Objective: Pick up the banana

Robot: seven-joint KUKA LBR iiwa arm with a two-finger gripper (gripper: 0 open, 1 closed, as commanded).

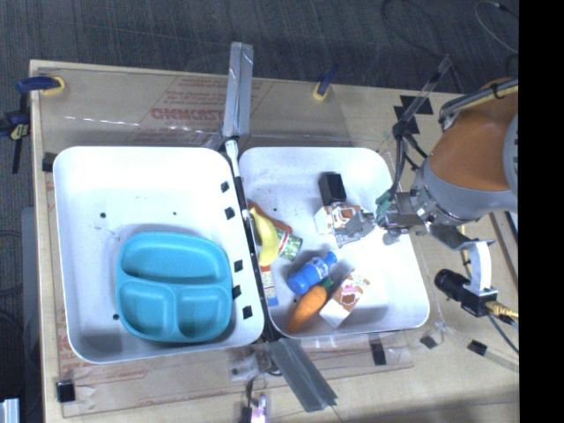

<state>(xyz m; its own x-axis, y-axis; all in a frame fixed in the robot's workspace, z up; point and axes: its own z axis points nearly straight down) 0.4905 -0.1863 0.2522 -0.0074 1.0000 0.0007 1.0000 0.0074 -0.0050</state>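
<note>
- One arm only was on this rig, so the grey two-finger hand [357,227] was the only one that could go for the curved yellow banana [263,236].
- The banana lay in the shallow white right-hand bin [291,161], close against its left wall, just beside the divider between the two bins.
- Its long axis ran roughly from the far side of the bin to the near side, almost parallel to that wall, and a crumpled green and red wrapper [286,241] touched it on the right.
- The hand hung over the middle right part of the same bin, beside a small white carton with brown print [333,217]. How far its fingers were open I could not tell, and nothing was seen between them.
- So the banana lay to the camera's left of the hand, across the bin and slightly nearer to the camera.
- In my judgement, the coming move needed a travel leftward, and the fingers should close across the short width of the fruit.
- A blue plastic bottle [310,272] and an orange carrot-shaped toy [306,309] lay nearer the front, apart from that path.
</note>
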